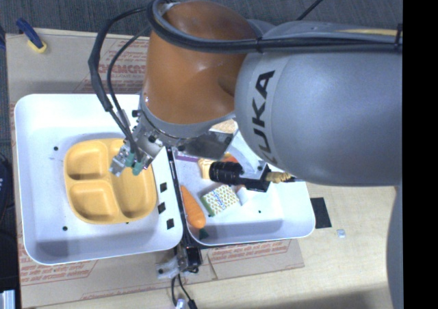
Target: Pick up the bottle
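Frankly, you cannot pick out the bottle [208, 163] with certainty. The best candidate is a pale, yellowish shape with an orange-red end in the right bin [294, 229], near that bin's left wall and toward its far edge, mostly hidden under the arm. Just nearer to you, a carrot [194, 209] lies along the same left wall, pointing toward the bin's near left corner. A small patterned packet [220, 199] sits right beside the carrot, toward the bin's middle.

Across the two inner walls, the gripper [130, 162] hangs in the left bin [34, 232], over the right-hand edge of a yellow divided tray [102, 198] that fills the bin's middle. Whether the gripper is spread or pressed together you cannot tell at this size, and nothing shows plainly pinched in it.

By my reading the pick is not yet under way: the gripper is over the wrong bin, well apart from the likely bottle. The next move calls for you to lift clear of the tray, cross both inner walls into the right bin, and line up over the pale shape. Then come down spread, keeping off the carrot and packet crowding it on the near side.
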{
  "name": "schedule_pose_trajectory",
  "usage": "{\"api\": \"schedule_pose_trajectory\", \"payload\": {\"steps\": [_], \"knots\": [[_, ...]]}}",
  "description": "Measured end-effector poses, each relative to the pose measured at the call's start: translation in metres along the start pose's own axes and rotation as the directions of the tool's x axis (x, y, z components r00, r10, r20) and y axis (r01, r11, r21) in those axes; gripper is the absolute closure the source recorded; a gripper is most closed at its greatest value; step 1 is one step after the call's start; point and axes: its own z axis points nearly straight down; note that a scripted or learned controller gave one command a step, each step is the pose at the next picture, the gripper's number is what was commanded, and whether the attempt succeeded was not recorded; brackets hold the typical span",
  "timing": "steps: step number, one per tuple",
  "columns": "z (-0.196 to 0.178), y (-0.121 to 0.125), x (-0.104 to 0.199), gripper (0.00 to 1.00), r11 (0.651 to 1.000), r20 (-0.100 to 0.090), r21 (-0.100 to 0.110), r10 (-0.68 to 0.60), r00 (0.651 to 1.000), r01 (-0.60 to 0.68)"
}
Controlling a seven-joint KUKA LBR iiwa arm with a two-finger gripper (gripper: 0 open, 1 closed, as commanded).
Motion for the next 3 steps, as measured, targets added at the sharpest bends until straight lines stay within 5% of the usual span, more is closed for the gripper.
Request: {"api": "schedule_pose_trajectory", "payload": {"steps": [1, 2, 3], "knots": [[0.081, -0.047, -0.041, 1.00, 0.999, -0.002, 0.003, -0.034, 0.999, 0.034], [0.038, -0.105, -0.094, 1.00, 0.957, 0.002, 0.000, -0.289, 0.957, 0.289], [0.134, -0.062, -0.053, 1.00, 0.952, -0.004, 0.002, -0.306, 0.952, 0.306]]}}
